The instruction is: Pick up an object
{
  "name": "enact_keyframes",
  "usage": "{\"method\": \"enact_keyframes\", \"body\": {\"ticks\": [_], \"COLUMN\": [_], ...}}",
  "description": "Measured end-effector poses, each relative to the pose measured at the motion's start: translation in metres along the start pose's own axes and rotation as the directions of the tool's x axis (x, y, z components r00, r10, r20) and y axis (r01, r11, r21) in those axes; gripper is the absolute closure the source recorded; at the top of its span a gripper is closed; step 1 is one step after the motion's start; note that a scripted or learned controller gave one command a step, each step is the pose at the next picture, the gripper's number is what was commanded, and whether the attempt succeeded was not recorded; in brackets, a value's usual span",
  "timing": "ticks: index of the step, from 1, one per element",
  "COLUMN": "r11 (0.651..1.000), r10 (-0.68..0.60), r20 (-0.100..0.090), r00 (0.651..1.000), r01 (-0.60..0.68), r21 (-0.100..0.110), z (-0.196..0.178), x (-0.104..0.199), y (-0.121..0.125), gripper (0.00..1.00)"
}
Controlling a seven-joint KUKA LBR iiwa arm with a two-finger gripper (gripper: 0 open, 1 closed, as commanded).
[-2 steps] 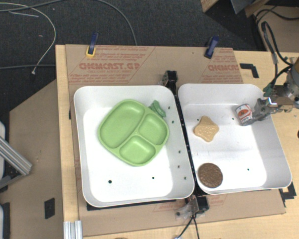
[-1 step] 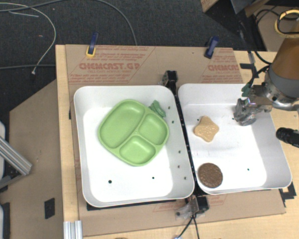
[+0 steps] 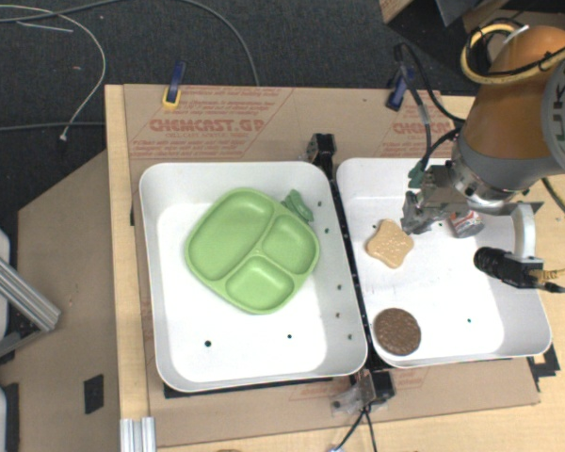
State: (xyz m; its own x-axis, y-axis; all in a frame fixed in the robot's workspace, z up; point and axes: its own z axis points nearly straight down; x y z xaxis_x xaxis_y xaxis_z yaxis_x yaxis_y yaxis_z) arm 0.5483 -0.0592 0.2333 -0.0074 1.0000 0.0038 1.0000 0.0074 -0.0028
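Left bin is holding a green divided plate. In the right bin, a tan cracker is sitting just beside the tool; can't tell how it's set. I'd center over the cracker before dropping. Cardboard is reading "CHEMCAST GP".

2 white bins. At 9 o'clock, a light green divided plate. At 3 o'clock, a tan speckled biscuit; at 5 o'clock, a dark brown disc.

green plate fills left bin
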Motion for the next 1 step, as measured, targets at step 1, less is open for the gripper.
{"method": "enact_keyframes", "body": {"ticks": [1], "r11": [1.000], "r10": [0.001], "r20": [0.000], "r00": [1.000], "r01": [-0.001], "r21": [-0.001], "z": [-0.0080], "x": [0.0536], "y": [-0.0048], "gripper": [1.00]}}
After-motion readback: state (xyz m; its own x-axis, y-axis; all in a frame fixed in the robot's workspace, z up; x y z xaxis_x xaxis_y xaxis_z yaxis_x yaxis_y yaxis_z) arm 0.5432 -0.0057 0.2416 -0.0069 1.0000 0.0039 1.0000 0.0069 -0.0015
